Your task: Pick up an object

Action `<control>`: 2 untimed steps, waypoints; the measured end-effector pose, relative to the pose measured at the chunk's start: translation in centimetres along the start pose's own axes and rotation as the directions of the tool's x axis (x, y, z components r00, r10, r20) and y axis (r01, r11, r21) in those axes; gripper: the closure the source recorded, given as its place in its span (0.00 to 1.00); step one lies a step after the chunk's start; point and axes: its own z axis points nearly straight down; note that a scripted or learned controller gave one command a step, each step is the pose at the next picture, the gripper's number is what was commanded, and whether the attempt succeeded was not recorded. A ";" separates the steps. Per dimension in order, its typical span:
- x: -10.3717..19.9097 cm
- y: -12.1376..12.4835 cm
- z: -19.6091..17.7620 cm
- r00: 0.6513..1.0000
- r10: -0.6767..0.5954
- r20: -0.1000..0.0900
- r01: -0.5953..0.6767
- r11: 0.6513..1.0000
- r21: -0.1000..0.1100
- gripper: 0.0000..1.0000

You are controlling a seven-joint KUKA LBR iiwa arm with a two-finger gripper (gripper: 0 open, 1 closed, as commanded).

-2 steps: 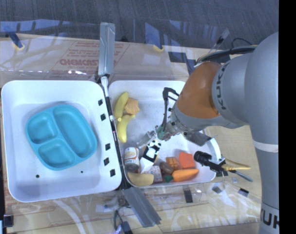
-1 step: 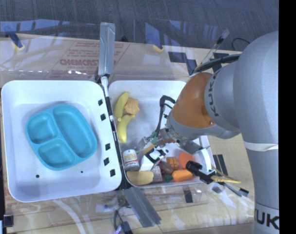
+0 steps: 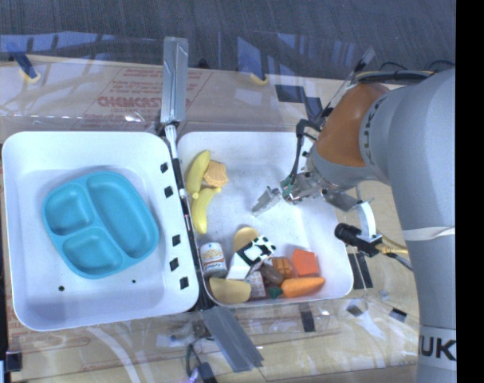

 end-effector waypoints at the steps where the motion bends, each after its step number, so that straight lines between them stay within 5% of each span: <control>1: 2.8 8.1 0.1 0.980 -0.201 -0.004 0.201 0.980 -0.001 0.00; 2: 4.8 8.5 0.2 0.957 0.291 -0.002 -0.291 0.957 0.003 0.00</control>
